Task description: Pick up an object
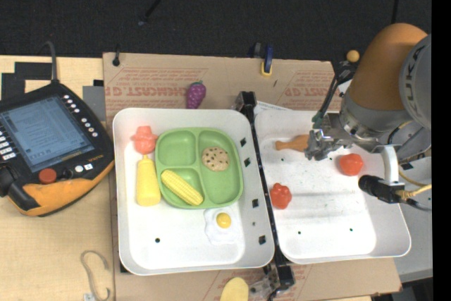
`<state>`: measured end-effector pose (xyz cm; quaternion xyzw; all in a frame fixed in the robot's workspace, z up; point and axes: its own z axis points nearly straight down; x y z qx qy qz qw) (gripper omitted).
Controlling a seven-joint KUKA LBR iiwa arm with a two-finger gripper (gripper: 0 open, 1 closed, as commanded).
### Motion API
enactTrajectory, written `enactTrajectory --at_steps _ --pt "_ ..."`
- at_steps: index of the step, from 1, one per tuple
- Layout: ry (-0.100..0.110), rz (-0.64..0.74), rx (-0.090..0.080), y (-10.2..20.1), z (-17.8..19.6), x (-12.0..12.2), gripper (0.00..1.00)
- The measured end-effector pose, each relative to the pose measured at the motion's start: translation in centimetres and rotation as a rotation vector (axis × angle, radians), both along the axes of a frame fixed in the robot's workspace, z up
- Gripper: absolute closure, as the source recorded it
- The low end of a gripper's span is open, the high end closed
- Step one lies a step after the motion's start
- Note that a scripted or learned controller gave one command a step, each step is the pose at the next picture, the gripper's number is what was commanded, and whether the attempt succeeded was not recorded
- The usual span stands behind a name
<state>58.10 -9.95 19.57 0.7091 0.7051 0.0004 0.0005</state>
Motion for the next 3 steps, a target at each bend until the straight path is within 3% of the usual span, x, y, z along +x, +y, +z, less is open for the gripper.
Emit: enactTrajectory --at_steps 1,2,3 --pt "0.0 0.004 0.0 -0.1 3.4 0.0 1.0" --pt "0.005 0.008 0.002 4.7 3.1 -0.5 1.0" --pt "0.006 0.008 0.002 8.9 3.3 -3.4 1.0"
